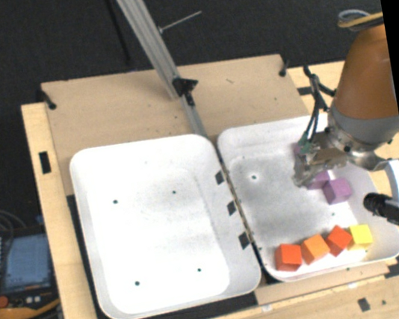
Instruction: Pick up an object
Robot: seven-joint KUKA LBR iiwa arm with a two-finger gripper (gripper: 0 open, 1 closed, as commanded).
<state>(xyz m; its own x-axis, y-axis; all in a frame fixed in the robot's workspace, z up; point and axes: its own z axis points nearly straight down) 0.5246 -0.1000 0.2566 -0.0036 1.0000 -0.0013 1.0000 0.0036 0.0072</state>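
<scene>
The KUKA iiwa arm [368, 81] reaches in from the right, its orange band uppermost and the grey wrist section below it, angled down and leftward. The two-finger gripper [311, 170] hangs low at the wrist's end, pointing downward, partly shadowed by the wrist.

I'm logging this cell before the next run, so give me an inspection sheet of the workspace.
Surface: wooden bench bearing two white bins, left bin, right bin.
Job's things: purple blocks in right bin; orange blocks and yellow block along its near wall.
Clutter: nothing seen.
Grippers: gripper low over the purple blocks.
Cables: dark leads on the arm.
Surroundings: metal pole; pendant at left.
</scene>
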